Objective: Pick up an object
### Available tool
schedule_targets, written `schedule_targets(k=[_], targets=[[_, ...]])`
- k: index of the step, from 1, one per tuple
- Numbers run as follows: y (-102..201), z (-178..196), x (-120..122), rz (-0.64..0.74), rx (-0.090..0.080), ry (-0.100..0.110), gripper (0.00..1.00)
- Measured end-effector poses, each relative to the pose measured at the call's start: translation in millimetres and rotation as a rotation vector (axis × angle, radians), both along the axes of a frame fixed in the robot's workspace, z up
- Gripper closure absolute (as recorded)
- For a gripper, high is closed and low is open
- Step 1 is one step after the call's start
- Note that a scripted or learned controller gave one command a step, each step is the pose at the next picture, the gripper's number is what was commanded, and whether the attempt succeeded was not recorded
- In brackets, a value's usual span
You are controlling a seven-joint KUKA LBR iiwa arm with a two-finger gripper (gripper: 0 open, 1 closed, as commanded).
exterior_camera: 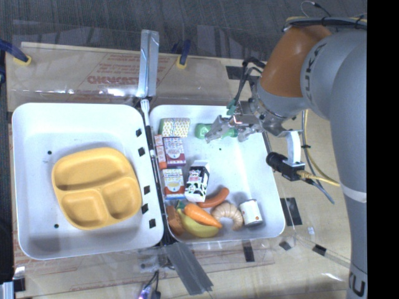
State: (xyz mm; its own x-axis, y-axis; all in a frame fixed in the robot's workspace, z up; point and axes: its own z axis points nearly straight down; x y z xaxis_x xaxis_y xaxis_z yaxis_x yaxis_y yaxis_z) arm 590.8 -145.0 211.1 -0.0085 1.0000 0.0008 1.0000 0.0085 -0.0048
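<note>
Grey gripper (229, 129) hangs over the right bin's (262, 185) far end, right beside a green object (204, 130) – grip state I can't tell – so this looks like the approach; next comes a drop and a clean pinch.

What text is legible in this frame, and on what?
"KUKA", partly cut off, on the grey arm.
Red print, seen upside down, on the cardboard sheet behind the bins: too blurred to read.
Labels on the small cartons along the right bin's left wall: too small to read.
Cow-patterned milk carton: no readable words.
Small can: label too small to read.
</note>
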Motion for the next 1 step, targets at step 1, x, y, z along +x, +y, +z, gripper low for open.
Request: schedule_targets(k=[1], targets=[[55.3,-78.1,-48.9,-0.073,0.0,0.001,0.0]])
